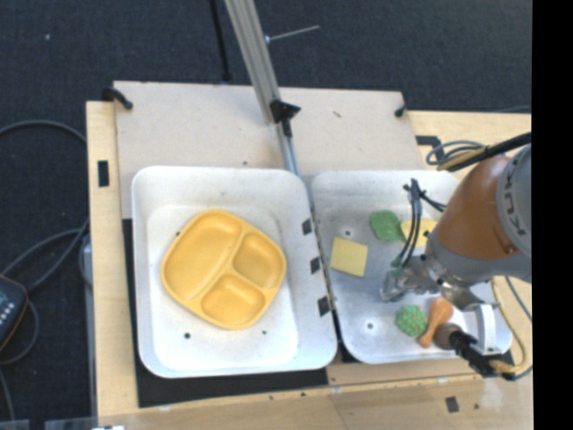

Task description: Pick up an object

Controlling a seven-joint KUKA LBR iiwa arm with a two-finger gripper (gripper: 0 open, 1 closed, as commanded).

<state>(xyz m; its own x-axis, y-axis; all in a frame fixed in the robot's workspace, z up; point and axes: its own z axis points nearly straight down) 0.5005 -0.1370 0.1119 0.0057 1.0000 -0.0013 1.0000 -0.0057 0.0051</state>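
Two white bins sat on the bench; the gripper (400,287) hung low in the right bin (358,330), beside the green broccoli piece (411,320). Whether anything sat in its grasp couldn't be told. The crowding carrot (436,319) risked a glancing miss.

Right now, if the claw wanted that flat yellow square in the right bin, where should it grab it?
Probably by two opposite edges, coming straight down from above. The yellow square lies flat on the right bin's floor, so its sides are the likeliest parts to pinch. It sits apart from the green piece and the arm, so the space above it looks open.
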